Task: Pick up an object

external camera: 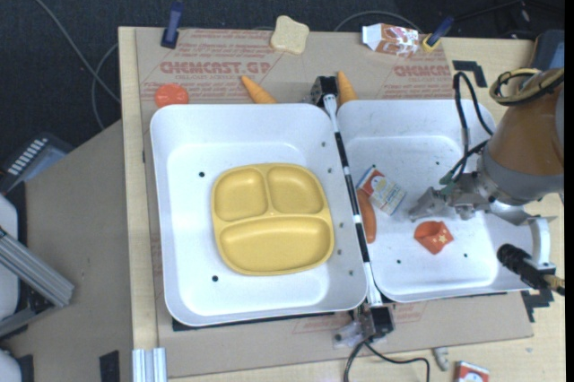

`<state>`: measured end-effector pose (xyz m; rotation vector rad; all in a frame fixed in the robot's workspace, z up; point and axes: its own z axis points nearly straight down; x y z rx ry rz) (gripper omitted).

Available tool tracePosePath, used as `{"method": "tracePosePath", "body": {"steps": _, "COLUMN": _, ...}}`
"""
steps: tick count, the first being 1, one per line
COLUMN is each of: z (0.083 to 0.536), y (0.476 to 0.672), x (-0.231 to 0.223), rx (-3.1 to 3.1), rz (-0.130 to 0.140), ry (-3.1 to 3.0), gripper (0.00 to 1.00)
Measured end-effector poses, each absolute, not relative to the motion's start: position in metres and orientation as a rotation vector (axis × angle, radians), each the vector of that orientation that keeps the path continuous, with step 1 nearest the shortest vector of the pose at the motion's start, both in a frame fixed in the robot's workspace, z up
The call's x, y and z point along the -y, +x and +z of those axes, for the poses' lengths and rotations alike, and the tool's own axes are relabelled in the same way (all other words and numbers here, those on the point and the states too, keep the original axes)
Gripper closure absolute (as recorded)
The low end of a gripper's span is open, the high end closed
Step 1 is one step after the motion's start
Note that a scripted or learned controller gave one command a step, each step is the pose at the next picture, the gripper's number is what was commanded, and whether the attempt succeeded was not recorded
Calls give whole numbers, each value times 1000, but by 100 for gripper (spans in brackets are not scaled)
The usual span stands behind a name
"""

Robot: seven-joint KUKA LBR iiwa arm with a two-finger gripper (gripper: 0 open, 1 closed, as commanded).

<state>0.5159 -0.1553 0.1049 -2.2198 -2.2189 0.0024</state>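
Small orange-red block (434, 236) lying loose on the floor of the right bin (395, 282), lower right of the frame; faceted, matte, soft-looking. Just above and to its right, the gripper (446, 198), low over the bin floor, near the block but apart from it; nothing seen between its parts, and how wide it stands cannot be told from this slant. Judged as the approach step: reaching, no grasp yet. Next move likely calls for shifting over the block, dropping, and closing squarely on its sides.

Left of the block, a small printed carton (383, 191), flat and papery, and a slim orange carrot (367, 221) against the bin's left wall. In the left bin (179, 282), centre frame, a glossy yellow divided plate (272, 218) with rounded corners.
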Motion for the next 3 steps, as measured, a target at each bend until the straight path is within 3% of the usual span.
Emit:
{"method": "tracePosePath", "body": {"steps": 1, "z": 84, "y": 485, "x": 134, "rx": 2218, "rz": 2, "ry": -2220, "gripper": 0}}
{"method": "tracePosePath", "body": {"steps": 2, "z": 94, "y": 486, "x": 134, "rx": 2220, "rz": 0, "ry": -2223, "gripper": 100}}
{"method": "tracePosePath", "body": {"steps": 3, "z": 185, "y": 527, "x": 84, "rx": 2225, "rz": -3, "ry": -2221, "gripper": 100}}
